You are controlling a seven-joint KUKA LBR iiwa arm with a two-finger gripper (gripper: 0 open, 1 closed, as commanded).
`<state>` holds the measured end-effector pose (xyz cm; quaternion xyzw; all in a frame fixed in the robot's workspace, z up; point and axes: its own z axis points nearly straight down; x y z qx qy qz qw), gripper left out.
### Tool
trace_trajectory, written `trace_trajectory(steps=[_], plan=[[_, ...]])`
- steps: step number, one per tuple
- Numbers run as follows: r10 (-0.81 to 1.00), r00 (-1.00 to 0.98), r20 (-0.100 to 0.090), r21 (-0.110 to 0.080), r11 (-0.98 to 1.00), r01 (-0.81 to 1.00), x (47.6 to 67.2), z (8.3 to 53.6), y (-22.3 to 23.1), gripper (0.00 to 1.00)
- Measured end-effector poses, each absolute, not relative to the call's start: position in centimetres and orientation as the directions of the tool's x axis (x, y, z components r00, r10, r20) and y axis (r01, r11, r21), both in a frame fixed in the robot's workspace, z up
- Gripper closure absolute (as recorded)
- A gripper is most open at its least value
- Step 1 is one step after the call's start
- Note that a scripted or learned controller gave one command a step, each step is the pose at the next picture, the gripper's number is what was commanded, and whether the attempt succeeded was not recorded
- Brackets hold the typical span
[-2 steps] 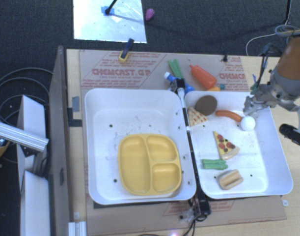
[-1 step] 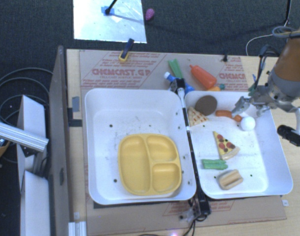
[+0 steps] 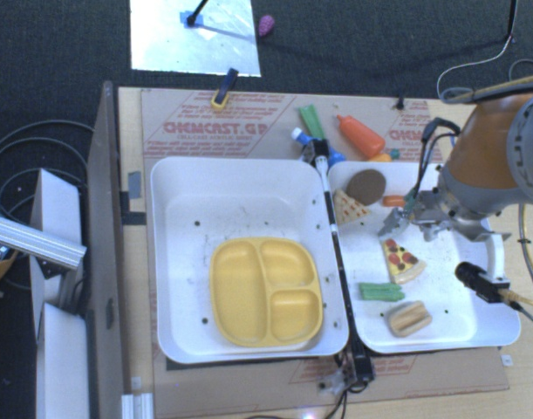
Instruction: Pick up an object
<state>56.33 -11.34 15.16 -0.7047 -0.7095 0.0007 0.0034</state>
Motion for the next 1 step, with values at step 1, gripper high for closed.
trace_trajectory(steps=[1], plan=[[1.000, 0.002, 0.000, -0.001, -0.002, 1.000, 54.79, 8.13, -13.86, 0.00]])
